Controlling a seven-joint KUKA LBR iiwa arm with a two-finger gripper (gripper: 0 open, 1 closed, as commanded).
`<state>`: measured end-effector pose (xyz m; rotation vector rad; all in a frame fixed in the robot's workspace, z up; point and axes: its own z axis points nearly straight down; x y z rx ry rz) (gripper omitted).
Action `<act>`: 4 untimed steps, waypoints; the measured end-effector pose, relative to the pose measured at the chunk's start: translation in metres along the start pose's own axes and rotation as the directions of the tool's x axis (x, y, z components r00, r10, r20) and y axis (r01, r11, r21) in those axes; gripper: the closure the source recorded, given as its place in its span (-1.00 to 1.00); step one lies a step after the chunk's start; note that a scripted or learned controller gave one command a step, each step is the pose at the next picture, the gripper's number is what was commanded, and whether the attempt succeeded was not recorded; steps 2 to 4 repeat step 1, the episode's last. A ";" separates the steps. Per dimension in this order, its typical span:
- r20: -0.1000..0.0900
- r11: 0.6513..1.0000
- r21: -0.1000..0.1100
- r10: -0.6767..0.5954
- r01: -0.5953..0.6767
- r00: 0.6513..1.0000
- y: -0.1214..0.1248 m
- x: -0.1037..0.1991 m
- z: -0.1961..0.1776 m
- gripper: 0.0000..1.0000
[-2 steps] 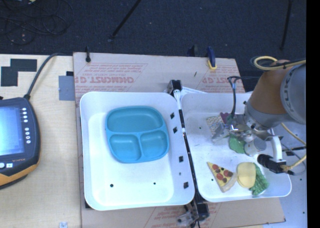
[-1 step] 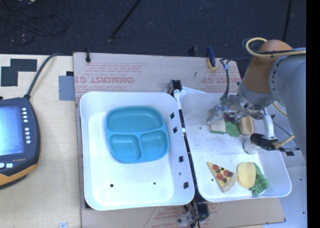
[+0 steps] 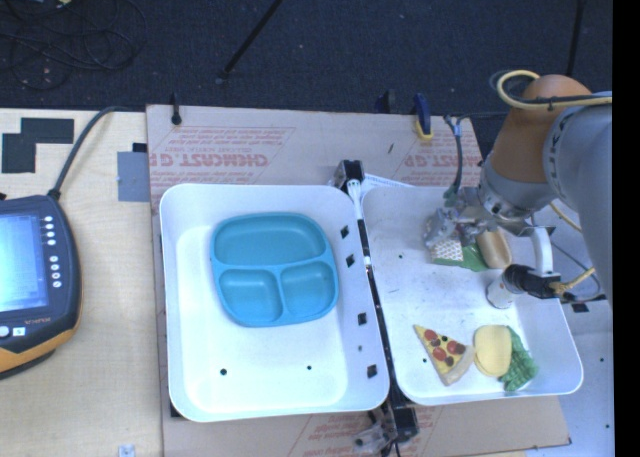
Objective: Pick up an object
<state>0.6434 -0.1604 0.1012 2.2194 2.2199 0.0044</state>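
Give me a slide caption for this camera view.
Arm's gripper reaches into right bin above pizza slice; blue tray in left bin.

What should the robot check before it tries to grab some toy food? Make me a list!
1. End effector over the right bin: ok.
2. Toy food under it, a green and tan piece: ok.
3. Is anything held already: cannot tell.
4. Pizza slice lying free, apart from the arm: ok.
5. Yellow round piece resting against green leaf: not ok for a clean single grab.
6. Blue tray sits in the left bin, out of the way: ok.
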 end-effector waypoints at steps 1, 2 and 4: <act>-0.001 1.000 0.001 -0.005 0.005 1.000 0.002 0.064 -0.041 1.00; -0.001 1.000 0.001 -0.005 0.005 1.000 0.002 0.064 -0.041 1.00; -0.001 1.000 0.001 -0.005 0.005 1.000 0.002 0.064 -0.041 1.00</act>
